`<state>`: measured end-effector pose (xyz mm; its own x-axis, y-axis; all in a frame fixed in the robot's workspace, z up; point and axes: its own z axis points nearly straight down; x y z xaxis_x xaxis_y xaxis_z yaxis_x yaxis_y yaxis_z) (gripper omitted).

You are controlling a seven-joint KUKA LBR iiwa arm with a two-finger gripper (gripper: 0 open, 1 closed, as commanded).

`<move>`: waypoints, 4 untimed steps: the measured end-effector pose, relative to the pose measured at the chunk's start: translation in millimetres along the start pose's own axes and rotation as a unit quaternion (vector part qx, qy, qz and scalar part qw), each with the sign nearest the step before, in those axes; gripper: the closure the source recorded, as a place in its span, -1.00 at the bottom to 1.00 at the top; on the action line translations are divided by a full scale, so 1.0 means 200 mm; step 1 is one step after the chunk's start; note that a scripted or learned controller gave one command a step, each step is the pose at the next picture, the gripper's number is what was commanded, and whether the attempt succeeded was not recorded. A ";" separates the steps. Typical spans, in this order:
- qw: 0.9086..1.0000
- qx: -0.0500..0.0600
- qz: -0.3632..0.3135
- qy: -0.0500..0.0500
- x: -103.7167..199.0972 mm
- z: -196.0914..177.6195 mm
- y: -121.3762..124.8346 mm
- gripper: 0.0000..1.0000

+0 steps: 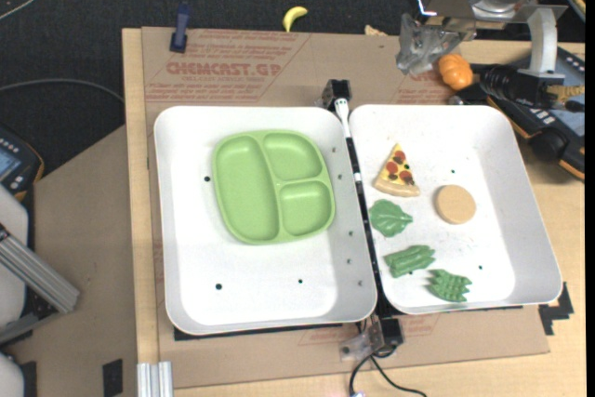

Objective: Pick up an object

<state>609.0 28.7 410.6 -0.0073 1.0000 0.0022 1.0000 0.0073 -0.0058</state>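
Dark carpet surrounds the counter [232,70], and on it sit two white bins: the left bin [186,274] with a green divided tray [274,186], the right bin [507,191] with every candidate. From the camera view, take the pizza slice [398,172] as your landmark: a tan round cookie [456,204] lies just right of it, and three green leafy pieces [390,218] [409,260] [449,285] sit below it. Your tool [420,51] hangs well above the slice, beyond the bin's far rim, beside an orange ball [456,70]; I cannot tell how its fingers stand. You risk a miss: these flat pieces may slip, and the greens lie close enough to snag two.
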 end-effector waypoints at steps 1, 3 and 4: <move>1.000 0.003 0.006 -0.002 -0.21 0.52 0.19 1.00; 1.000 -0.002 0.000 0.001 -0.07 0.73 0.18 1.00; 1.000 0.000 -0.001 0.001 0.37 0.78 -0.07 1.00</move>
<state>594.0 103.1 254.6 -0.0101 0.9999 0.0045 0.9999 0.0101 -0.0057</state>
